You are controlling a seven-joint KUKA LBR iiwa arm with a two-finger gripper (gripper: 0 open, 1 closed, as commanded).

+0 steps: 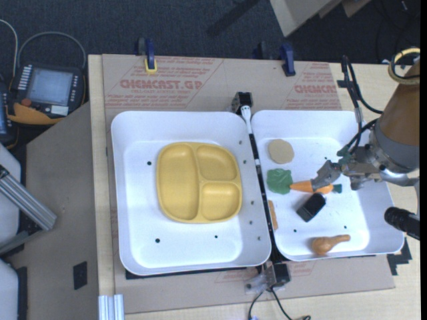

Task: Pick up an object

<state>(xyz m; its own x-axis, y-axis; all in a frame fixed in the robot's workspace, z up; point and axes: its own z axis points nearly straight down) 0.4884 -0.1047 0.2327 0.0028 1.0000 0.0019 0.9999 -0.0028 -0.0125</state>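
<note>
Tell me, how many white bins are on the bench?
2. The left bin holds a yellow divided plate. The right bin holds small toys, with the gripper over it.

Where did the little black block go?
The black block lies in the right bin, near its middle, just below the orange carrot and the gripper, above the tan gourd.

I monitor one fixed camera mounted above the desk. It looks down at a slant from moderate height, framing the left bin and right bin side by side, plus surrounding floor.
</note>
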